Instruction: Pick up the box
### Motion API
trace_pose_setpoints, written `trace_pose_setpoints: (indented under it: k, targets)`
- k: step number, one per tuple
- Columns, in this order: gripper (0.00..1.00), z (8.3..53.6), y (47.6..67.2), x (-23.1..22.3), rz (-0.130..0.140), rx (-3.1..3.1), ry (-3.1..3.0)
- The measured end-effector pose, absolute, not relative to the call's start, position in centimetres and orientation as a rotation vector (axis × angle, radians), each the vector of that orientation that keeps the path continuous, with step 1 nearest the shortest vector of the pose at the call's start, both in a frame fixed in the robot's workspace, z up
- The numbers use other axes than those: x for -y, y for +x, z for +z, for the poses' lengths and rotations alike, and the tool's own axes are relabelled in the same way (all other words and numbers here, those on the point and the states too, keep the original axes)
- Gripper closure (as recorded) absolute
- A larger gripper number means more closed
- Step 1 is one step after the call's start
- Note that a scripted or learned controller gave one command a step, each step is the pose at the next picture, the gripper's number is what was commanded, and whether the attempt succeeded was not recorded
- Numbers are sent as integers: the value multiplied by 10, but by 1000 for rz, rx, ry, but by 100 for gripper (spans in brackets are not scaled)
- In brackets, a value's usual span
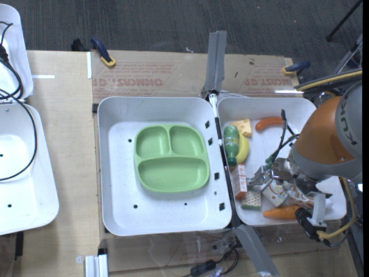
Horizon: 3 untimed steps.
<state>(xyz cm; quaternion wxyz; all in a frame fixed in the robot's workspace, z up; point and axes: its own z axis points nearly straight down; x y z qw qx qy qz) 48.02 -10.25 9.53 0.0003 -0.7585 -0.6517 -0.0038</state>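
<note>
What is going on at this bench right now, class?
A grey and orange robot arm reaches from the right into the right bin, its gripper low among the clutter. A small box lies there beside a green bottle, a banana and a carrot. Nothing looks lifted yet. The left bin holds a green divided plate.

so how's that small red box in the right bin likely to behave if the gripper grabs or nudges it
The box looks like a small flat carton, so probably light and stiff but crushable. It lies flat, so it should slide rather than roll. It sits crowded between the green bottle and a carrot, so a nudge may shove the neighbours.
</note>
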Motion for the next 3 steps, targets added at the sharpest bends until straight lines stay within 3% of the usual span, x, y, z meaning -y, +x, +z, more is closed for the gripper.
trace_pose_setpoints:
  k: [1,2,3]
  targets:
    - [0,95,533,95,-6,1825,-2562]
    - [0,91,623,110,6,1664,-2664]
    - [0,91,552,107,6,1796,-2575]
